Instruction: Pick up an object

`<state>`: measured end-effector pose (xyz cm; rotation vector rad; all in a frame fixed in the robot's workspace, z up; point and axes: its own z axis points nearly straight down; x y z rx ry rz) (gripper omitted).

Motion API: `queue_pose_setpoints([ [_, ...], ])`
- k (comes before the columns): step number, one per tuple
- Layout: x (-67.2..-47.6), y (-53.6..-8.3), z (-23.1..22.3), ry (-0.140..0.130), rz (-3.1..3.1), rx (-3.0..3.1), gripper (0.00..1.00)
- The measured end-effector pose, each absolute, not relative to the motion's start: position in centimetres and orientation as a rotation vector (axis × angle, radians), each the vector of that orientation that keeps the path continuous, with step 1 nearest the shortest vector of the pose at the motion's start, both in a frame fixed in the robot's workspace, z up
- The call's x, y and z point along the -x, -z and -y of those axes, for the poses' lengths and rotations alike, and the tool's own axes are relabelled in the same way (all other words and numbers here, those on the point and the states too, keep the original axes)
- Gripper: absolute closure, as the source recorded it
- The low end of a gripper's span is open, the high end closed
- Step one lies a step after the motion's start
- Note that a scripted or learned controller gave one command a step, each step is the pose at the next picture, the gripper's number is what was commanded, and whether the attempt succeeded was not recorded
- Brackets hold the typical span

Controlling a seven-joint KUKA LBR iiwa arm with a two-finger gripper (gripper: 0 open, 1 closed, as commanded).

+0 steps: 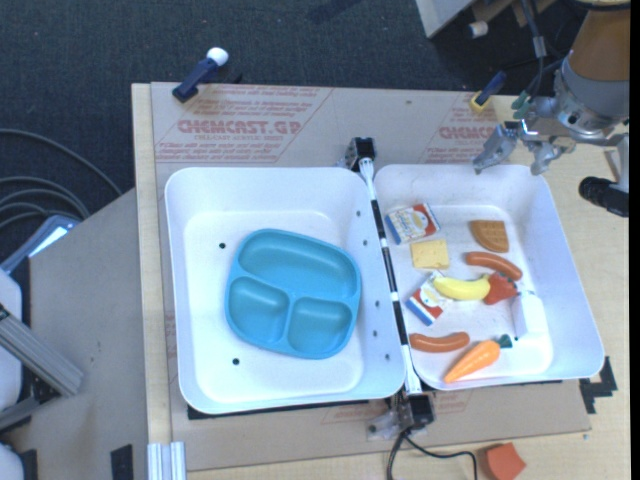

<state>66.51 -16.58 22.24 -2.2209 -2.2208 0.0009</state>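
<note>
A divided plate is set in the left bin. Toy foods are scattered in the right bin, a carrot nearest the front and a banana behind it.

Glossy white plastic bins; smooth blue plastic sectioned tray; matt brown paper-faced counter; shiny plastic toy foods, including a yellow banana; bare metal claw.

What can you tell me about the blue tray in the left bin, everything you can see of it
The blue tray is a light blue, plastic-looking meal plate with rounded corners and three sunken compartments: one long one along the far side, two smaller ones nearer the camera. It lies flat, slightly skewed, on the floor of the left bin, toward its right half. Nothing sits in it, and it touches only the bin floor.
</note>
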Motion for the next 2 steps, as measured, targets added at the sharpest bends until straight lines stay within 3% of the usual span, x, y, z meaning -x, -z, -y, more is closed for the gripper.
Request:
queue_pose_setpoints([
  [1,-66.8,-8.9,14.2,0.005,2.226,2.224,0.00],
  [2,-59.5,-8.9,13.4,0.007,2.225,2.226,0.00],
])
